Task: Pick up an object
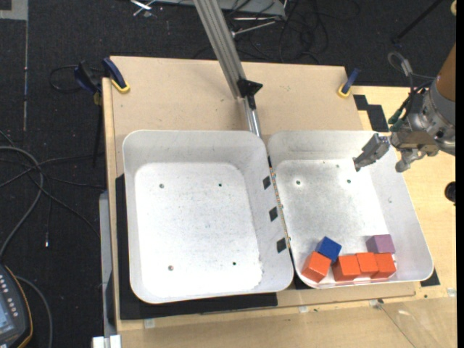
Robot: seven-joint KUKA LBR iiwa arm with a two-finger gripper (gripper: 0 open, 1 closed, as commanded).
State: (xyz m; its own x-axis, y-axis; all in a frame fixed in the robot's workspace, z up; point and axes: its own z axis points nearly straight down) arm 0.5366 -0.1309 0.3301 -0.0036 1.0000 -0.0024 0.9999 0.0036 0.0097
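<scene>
Blocks sit clustered at the near edge of the right bin (pixel 406 209), against its front wall. Count: five. Blue block (pixel 328 248) rests slightly behind the rest, touching or just beside the leftmost orange block (pixel 315 266), which is turned at an angle. Two more orange blocks follow to the right: middle orange block (pixel 349 267), then right orange block (pixel 382 265), side by side and apparently touching. Purple block (pixel 380 243) sits just behind the right orange one.

Gripper (pixel 385 156) hangs over the far right corner of the right bin, well apart from the block cluster. Fingers spread: one dark finger (pixel 368 153) angles down-left over the bin floor, the other points down near the bin's right rim. Nothing between them.

Arm enters from the right, grey wrist (pixel 435 118) with cabling above the gripper.

Left bin (pixel 138 194) lies beside the right one, rims meeting along the middle, with small black tabs (pixel 273 213) along that seam. Both bins rest on a tan bench (pixel 181 93). Metal pole (pixel 221 38) slants up from the bench's far side. Yellow-and-blue clamps (pixel 116 78) at the far bench corners.
</scene>
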